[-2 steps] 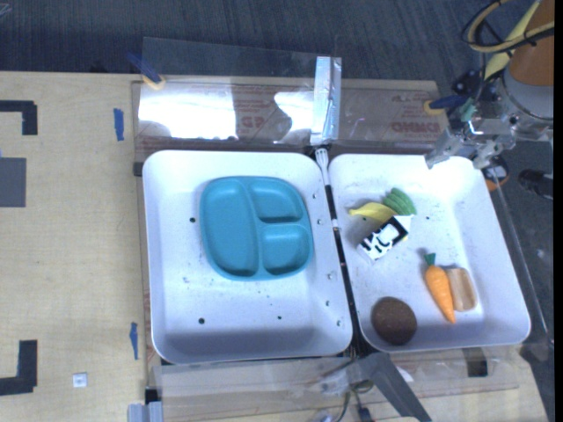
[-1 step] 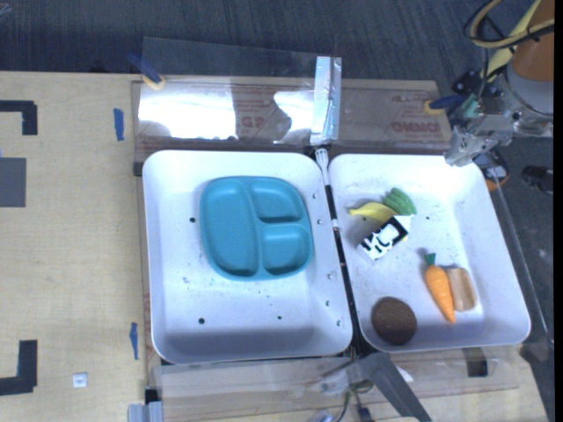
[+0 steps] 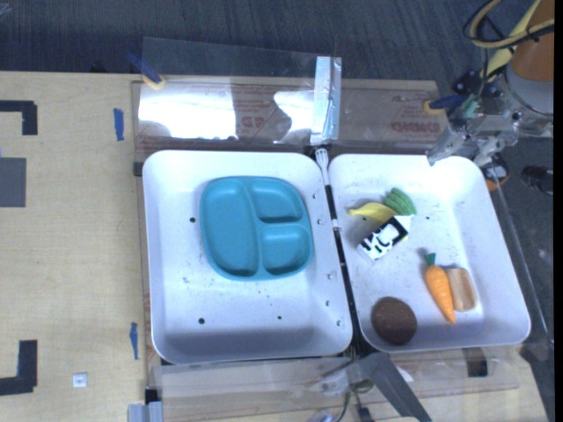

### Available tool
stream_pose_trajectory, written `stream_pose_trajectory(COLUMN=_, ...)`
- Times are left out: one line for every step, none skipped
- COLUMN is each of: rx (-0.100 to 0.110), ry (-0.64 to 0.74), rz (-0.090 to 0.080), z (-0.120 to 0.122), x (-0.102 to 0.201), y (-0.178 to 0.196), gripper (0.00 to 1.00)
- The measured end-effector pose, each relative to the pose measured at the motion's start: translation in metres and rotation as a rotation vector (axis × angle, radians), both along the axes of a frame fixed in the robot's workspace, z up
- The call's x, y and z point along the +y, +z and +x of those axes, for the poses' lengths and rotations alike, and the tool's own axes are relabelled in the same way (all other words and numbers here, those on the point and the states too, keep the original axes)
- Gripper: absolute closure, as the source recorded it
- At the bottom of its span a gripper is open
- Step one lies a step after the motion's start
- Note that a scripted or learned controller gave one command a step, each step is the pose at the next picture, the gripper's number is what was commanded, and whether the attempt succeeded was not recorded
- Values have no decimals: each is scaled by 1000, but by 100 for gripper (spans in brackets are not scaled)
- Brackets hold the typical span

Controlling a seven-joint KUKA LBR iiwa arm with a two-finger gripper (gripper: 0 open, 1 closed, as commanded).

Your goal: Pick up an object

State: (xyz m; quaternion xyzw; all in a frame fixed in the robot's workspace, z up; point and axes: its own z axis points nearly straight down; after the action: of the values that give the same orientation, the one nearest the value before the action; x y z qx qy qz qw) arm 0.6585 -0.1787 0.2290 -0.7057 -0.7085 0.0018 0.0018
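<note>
We see the hand (image 3: pixel 464 143) at the right bin's (image 3: pixel 506 262) far corner, apparently carrying nothing; grip state unclear. Carrot (image 3: pixel 439 291), banana (image 3: pixel 371 210), brown ball (image 3: pixel 394 319) lie in that bin. Blue tray (image 3: pixel 256 227) sits in left bin (image 3: pixel 167 262).

Divided plate (image 3: pixel 257 227) in left bin (image 3: pixel 167 262); carrot (image 3: pixel 439 290) in right bin (image 3: pixel 501 262).
</note>
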Motion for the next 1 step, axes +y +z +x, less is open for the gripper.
stream_pose_trajectory(rx=0, ry=94, rz=2, z=-18, x=-11, y=-23, gripper=0)
